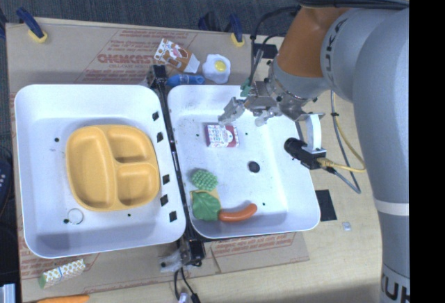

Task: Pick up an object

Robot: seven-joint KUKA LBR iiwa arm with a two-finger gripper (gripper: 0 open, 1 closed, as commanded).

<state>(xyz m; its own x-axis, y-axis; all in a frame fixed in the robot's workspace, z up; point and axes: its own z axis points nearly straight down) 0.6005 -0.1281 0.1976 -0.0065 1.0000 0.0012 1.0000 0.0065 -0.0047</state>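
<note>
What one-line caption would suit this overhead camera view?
Grey robot arm's hand hovers open over the right bin near a small red-and-white carton; a yellow divided tray sits in the left bin.

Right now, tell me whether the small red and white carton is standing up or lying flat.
Lying flat. The carton rests on the floor of the right bin with its printed face turned up toward the camera, just below the gripper.

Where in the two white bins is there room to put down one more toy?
The right bin has bare floor between the red-and-white carton and the orange sausage. The left bin is bare around the yellow tray. The right bin's near-left corner is crowded with green toys.
</note>
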